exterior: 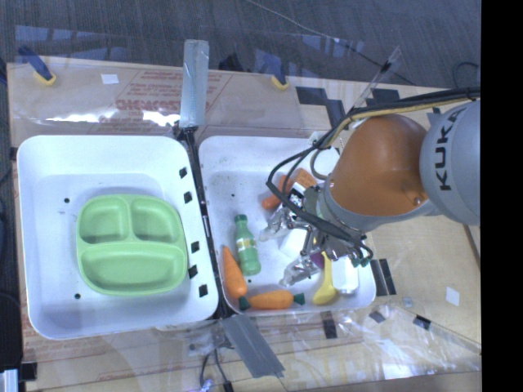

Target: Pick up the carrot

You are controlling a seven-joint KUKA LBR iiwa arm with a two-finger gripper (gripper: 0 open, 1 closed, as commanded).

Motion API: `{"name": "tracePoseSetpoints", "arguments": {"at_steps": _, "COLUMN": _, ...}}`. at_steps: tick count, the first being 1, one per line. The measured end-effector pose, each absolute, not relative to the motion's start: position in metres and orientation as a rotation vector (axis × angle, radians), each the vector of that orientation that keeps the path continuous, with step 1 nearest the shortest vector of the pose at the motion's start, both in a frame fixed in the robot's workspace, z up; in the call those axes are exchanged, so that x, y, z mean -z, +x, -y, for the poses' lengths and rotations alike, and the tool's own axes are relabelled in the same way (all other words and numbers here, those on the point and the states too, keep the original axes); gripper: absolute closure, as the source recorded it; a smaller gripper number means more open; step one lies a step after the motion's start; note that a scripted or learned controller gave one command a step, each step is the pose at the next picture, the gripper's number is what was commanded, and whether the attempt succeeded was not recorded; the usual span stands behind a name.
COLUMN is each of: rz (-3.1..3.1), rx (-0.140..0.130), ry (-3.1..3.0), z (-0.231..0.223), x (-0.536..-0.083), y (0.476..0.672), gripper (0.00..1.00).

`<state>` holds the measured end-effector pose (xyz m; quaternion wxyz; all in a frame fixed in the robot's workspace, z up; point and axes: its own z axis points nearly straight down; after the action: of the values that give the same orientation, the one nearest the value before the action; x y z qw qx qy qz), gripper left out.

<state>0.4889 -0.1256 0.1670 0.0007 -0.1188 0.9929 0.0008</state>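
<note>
On the grey arm (458, 166), "KUKA" lettering; fingers (296, 247) possibly parted over the right bin (214, 186), state unclear

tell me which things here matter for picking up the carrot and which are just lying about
For the job:
carrot by the bin's left wall
carrot along the front wall
gripper
right bin

Lying about:
green bottle
yellow piece
green divided plate
left bin

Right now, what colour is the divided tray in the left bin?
Light green tray, clearest in the camera view.
</note>
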Motion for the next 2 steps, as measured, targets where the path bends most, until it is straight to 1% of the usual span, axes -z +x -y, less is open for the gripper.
{"name": "tracePoseSetpoints", "arguments": {"at_steps": 1, "rz": -3.125, "rx": -0.001, "ry": -0.3, "z": 0.093, "x": -0.165, "y": 0.502, "gripper": 0.0}}
{"name": "tracePoseSetpoints", "arguments": {"at_steps": 2, "rz": -3.126, "rx": 0.0, "ry": -0.252, "z": 0.102, "x": -0.093, "y": 0.491, "gripper": 0.0}}
